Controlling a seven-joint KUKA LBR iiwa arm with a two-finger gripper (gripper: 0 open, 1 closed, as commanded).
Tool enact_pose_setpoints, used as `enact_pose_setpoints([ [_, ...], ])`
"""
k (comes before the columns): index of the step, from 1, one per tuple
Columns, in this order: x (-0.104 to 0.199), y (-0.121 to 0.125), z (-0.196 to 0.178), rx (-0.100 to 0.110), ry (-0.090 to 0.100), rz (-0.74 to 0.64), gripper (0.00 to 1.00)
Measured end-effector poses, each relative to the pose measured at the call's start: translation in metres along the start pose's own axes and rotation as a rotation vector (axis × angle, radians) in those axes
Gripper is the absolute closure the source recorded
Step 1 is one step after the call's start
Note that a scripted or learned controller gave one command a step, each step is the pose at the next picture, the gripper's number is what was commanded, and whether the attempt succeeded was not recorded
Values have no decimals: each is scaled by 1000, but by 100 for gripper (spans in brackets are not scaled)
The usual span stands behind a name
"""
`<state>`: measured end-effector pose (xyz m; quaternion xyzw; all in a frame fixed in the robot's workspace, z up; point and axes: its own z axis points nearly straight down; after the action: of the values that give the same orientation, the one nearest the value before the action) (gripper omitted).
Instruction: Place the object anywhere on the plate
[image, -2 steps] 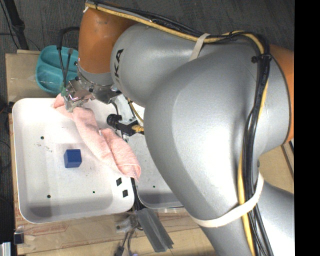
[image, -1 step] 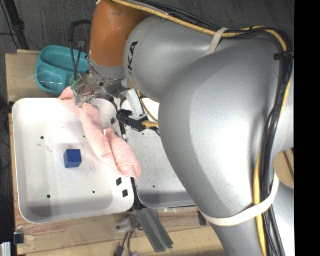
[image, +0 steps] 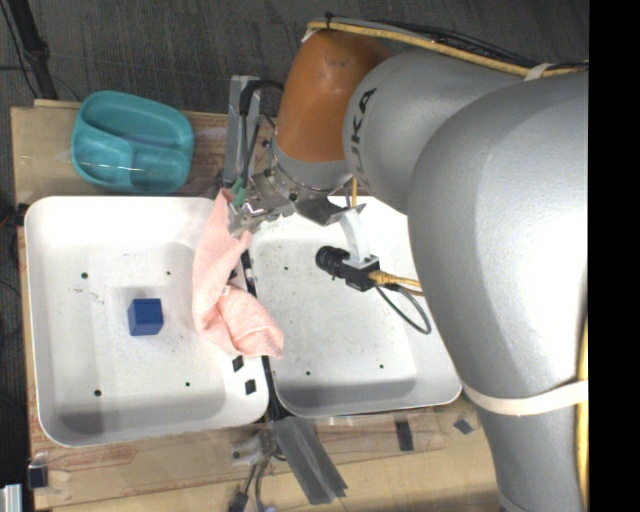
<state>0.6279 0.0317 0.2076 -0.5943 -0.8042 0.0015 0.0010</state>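
A pink cloth (image: 228, 285) hangs in a long fold over the ridge where the two white bins meet. Its upper tip is pinched in my gripper (image: 238, 207), which is shut on it just above the left bin's (image: 60, 400) back right corner. The cloth's lower end is bunched on the left bin's right edge. The plate (image: 132, 140) is a teal divided dish on the bench behind the left bin, up and to the left of my gripper. A small blue cube (image: 146, 316) lies on the left bin's floor.
The grey arm with its orange band (image: 325, 95) covers the back and right side of the right bin (image: 340, 385). A black plug with a yellow-ended cable (image: 348, 266) hangs over the right bin's floor. Grey brackets (image: 300, 455) stick out at the bench's front.
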Motion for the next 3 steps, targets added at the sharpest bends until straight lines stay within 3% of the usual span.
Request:
enact_pose_setpoints([
  [1, -67, 4, -10, -3, 0, 39, 100],
  [2, -91, -44, -29, 0, 2, 135, 100],
  [3, -12, 13, 17, 0, 1, 229, 100],
])
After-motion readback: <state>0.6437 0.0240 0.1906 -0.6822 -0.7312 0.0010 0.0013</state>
